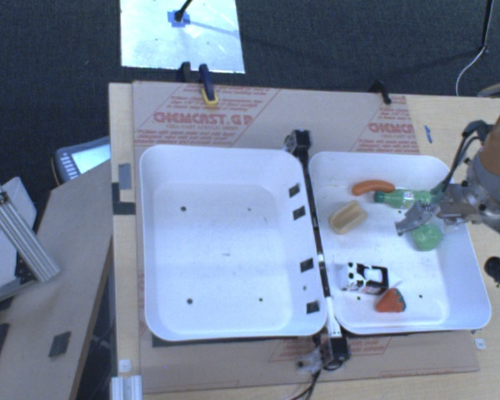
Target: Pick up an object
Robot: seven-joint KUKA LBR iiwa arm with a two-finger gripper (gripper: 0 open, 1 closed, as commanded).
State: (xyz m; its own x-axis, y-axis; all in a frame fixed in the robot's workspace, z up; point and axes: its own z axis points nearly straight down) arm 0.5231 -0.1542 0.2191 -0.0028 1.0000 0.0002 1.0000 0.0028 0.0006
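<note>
Closest to the camera, in the right bin (467, 319), sit a red strawberry toy (391, 301) and a black-and-white toy (365, 277), with a tan bread piece (347, 217) farther back. Farther in, the gripper (415, 221) hangs just beside a green ball (427, 237) and a green bottle (407, 197), and I cannot tell how its hand is set. Farthest back lies an orange hot dog (372, 187); the round ball could roll away if bumped, leaving nothing to grab.

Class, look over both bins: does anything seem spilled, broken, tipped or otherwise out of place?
Nothing stands out. The sausage, bottle, bread piece, green ball, black-and-white toy and strawberry lie loose in the right bin, nothing spilled.
</note>
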